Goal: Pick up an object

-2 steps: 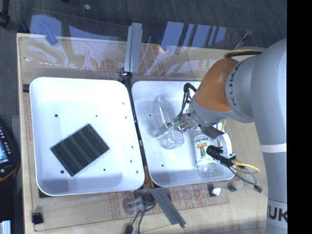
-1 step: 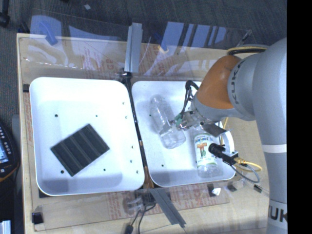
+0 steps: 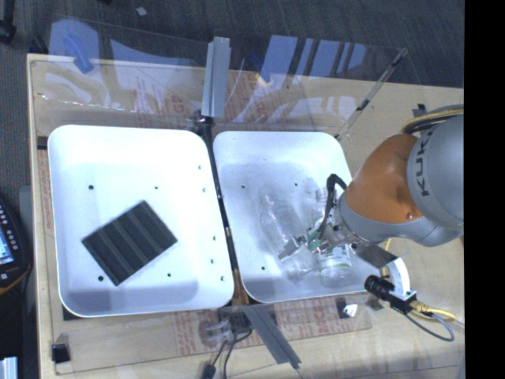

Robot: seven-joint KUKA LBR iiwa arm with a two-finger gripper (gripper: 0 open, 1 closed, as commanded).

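- Gripper [image 3: 319, 239] sits low in the right bin [image 3: 245, 164], among clear plastic items [image 3: 284, 219]
- Jaws: cannot tell whether released or clenched
- Dark ribbed slab [image 3: 129, 242] lies flat in the left bin [image 3: 71, 148]

Left bin [image 3: 71, 152]: white. Ribbed pad [image 3: 129, 242] inside it: dark grey, striped with parallel grooves. Right bin [image 3: 245, 156]: white. Clear plastic bottle [image 3: 286, 226] beside the hand [image 3: 322, 239]: colourless, transparent. Arm [image 3: 410, 188]: grey, orange band. Worktop [image 3: 426, 346]: pale tan wood.
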